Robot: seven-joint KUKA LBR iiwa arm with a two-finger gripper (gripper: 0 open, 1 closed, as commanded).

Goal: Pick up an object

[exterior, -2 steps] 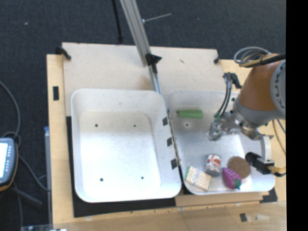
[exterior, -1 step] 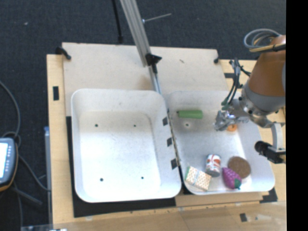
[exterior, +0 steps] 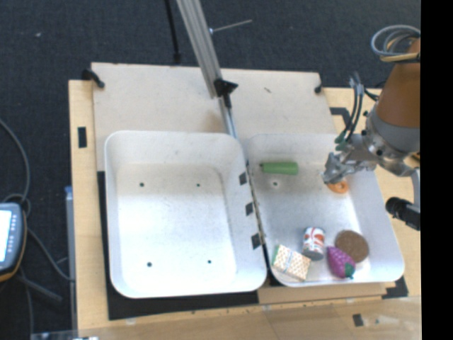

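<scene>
A dark carpet (exterior: 85,20) covers the floor around a pale wooden bench (exterior: 163,98). A slanted metal rail (exterior: 198,34) rises from the bench's far side. Black cables (exterior: 18,154) trail on the floor at left, near a small screen (exterior: 8,236).

A pale wooden bench (exterior: 177,94) carries two shallow white bins side by side: the left bin (exterior: 177,214) and the right bin (exterior: 318,211), their inner rims touching along a row of dark clips. A slanted aluminium rail (exterior: 202,37) meets the bench behind them, above dark carpet.
</scene>
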